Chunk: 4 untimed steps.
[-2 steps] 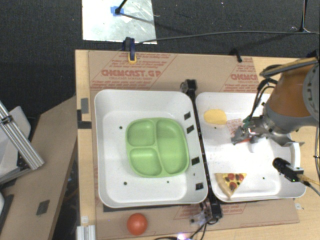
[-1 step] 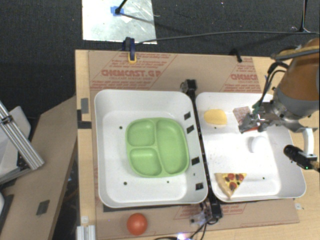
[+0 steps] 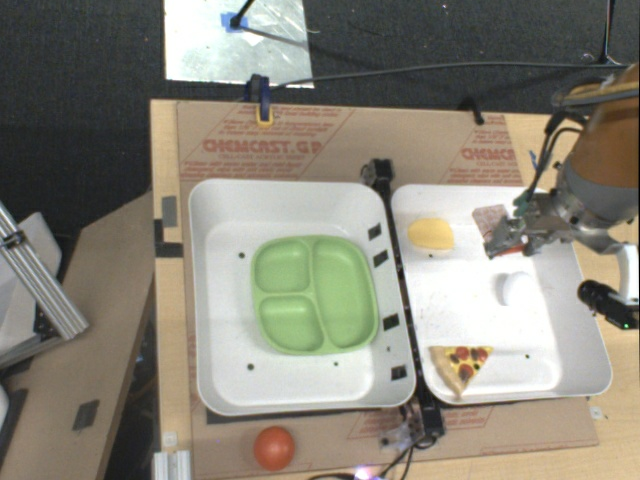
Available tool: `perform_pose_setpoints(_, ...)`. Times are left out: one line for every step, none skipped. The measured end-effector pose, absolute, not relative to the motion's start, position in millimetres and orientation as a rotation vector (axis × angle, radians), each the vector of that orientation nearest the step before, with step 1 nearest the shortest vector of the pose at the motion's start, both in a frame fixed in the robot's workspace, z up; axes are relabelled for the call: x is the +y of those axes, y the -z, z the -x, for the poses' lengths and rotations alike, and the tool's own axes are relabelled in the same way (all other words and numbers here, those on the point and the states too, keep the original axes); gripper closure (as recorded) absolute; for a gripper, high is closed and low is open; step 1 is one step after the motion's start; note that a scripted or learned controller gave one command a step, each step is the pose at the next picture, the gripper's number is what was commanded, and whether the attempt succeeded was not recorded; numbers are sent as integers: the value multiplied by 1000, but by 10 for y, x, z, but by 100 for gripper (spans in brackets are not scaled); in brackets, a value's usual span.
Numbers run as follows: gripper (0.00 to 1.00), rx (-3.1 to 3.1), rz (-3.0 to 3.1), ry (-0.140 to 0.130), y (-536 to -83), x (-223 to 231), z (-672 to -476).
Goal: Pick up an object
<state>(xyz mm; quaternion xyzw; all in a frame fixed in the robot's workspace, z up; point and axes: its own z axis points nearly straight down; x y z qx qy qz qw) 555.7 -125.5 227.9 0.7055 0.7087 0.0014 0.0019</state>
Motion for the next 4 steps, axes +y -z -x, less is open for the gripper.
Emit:
perform_pose_setpoints(100,2231,-2212,-4,-2253,-798,-5482)
perform_pose_setpoints(100,2233,-2210,-6,-2329,-206,-5536)
perform_pose_setpoints(100,2233,-2210,-5,-2367,322,-5606)
perform_pose_setpoints(100,2234,-2212,-2,-2236,893,-5546)
